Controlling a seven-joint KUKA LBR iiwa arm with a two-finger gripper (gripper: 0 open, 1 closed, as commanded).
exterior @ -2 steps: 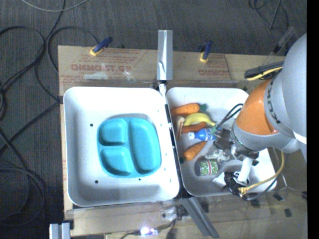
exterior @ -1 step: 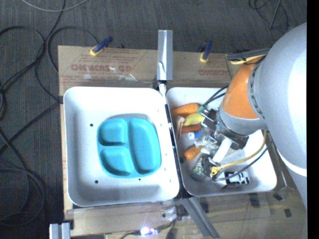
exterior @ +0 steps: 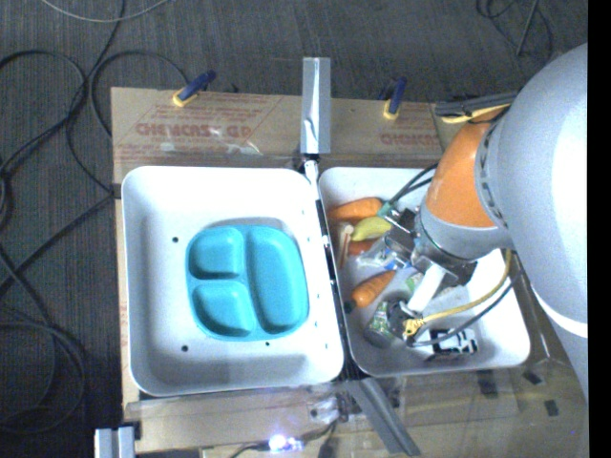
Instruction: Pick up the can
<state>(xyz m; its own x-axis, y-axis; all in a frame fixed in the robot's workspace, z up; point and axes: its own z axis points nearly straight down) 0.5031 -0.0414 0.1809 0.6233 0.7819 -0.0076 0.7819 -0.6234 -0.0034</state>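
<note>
The can (exterior: 384, 320), a small grey cylinder with a green label, lies near the front of the right bin (exterior: 506, 346). My gripper (exterior: 401, 273) hangs low over the middle of that bin, just behind and above the can. The orange-banded wrist covers most of it from above. Nothing can be made out between its fingers.
Around the gripper, the right bin holds an orange carrot (exterior: 355, 208) at the back, a yellow piece (exterior: 370, 227), and another carrot (exterior: 372, 289) next to the can. In the left bin (exterior: 153, 208) lies a blue divided tray (exterior: 248, 280). A ridge (exterior: 325, 256) separates the bins.
</note>
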